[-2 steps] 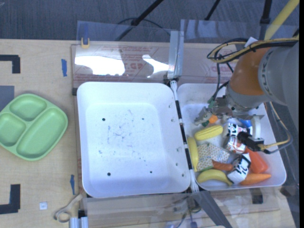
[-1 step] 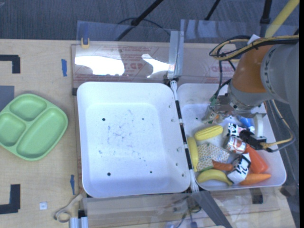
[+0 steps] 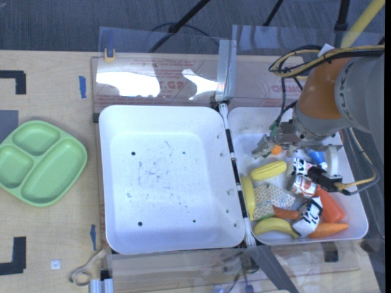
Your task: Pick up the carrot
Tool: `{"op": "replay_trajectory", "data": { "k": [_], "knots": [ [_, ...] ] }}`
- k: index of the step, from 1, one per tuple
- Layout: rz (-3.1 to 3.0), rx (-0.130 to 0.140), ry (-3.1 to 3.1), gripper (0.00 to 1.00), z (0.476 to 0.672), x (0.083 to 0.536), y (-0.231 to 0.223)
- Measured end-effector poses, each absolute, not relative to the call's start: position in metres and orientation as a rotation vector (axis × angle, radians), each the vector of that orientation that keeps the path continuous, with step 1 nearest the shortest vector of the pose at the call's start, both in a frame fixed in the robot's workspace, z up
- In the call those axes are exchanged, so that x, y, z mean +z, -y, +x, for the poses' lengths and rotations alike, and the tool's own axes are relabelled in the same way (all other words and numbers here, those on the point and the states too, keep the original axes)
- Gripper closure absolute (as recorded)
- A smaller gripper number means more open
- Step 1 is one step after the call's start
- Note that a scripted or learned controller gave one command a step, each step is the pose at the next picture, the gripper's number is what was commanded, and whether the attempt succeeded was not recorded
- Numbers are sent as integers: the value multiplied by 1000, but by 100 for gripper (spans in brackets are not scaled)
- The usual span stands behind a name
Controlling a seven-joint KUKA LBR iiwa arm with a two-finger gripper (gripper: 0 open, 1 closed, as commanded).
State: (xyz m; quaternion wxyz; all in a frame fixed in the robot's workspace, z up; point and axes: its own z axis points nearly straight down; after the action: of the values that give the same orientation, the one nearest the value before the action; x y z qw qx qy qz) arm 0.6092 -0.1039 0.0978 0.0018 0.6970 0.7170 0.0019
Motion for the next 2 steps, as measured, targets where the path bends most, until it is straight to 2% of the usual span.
{"op": "replay_trajectory", "data": {
  "k": [1,2],
  "knots": [
    [1944,4,-2466,0,596,87,121],
    [1476,4,-2767,0,607,164,105]
  ]
}}
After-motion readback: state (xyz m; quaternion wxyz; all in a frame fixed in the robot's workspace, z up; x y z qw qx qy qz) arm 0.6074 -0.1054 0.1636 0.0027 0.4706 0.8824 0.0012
